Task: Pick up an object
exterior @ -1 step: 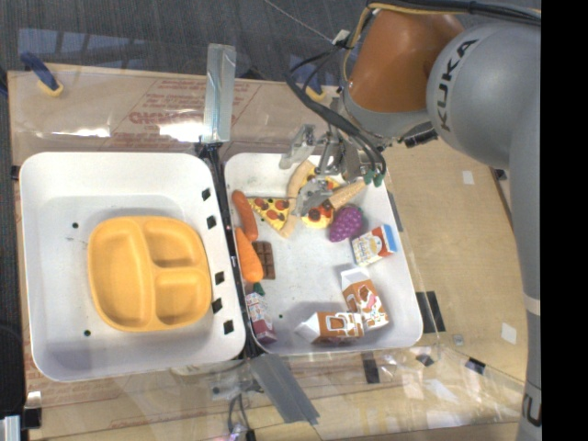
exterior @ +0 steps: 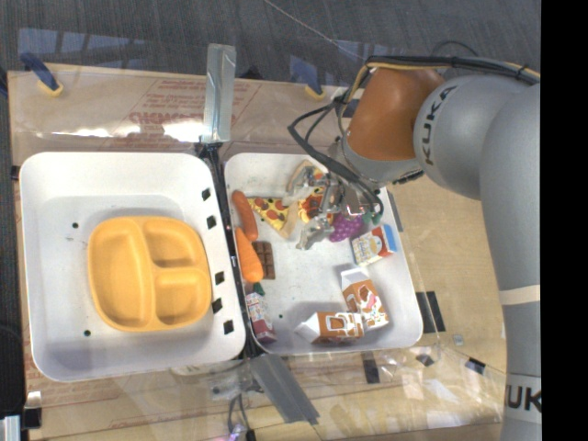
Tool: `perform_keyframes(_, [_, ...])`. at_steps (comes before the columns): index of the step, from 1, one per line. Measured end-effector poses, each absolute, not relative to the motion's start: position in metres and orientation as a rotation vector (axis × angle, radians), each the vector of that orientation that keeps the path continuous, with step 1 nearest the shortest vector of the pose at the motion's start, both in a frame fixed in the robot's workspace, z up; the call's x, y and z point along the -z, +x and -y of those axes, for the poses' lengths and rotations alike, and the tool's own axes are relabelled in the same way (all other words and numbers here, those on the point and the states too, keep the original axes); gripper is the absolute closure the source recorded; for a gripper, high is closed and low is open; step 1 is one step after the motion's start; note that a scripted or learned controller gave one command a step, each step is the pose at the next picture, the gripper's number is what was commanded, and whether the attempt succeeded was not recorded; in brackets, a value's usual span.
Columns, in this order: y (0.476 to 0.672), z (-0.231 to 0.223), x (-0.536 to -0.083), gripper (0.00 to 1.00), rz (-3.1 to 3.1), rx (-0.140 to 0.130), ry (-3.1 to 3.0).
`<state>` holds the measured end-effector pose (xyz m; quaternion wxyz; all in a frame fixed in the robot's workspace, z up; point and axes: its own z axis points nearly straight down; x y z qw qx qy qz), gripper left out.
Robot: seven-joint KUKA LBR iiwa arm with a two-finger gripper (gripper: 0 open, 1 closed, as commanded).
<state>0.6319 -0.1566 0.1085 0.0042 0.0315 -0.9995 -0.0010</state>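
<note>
1. You are looking down on a desk covered with brown board and clear plastic sheet, with dark carpet beyond its far edge.
2. At the left sits the left white bin, and in it lies a yellow divided tray, resting flat near the middle.
3. A dark divider strip runs between the two bins, which stand touching side by side.
4. Just right of that strip, in the right white bin, you see a red sausage-shaped toy at the far end, an orange carrot nearer, and a small bottle at the near left corner.
5. Beside the carrot lies a brown chocolate bar, and farther back a pizza slice.
6. Further right, the hand hangs low over the far middle of that bin. Whether its fingers are apart or together you cannot tell.
7. Just beside the hand on its right lies a purple bunch of grapes, partly covered by it.
8. Right again stands a small carton near the right wall, and nearer you two brown-and-white cartons lie at the near right.
9. The grey arm with its orange band reaches in from the right.
</note>
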Motion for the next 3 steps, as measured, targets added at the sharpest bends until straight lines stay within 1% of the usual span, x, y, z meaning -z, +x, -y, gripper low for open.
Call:
perform_keyframes(1, [0.588,0.182,-0.094,0.0,3.144,-0.002,0.1])
perform_keyframes(2, [0.65,0.197,-0.094,0.0,3.143,-0.001,-0.109])
perform_keyframes(3, [0.652,0.196,-0.108,1.0,3.151,-0.003,-0.102])
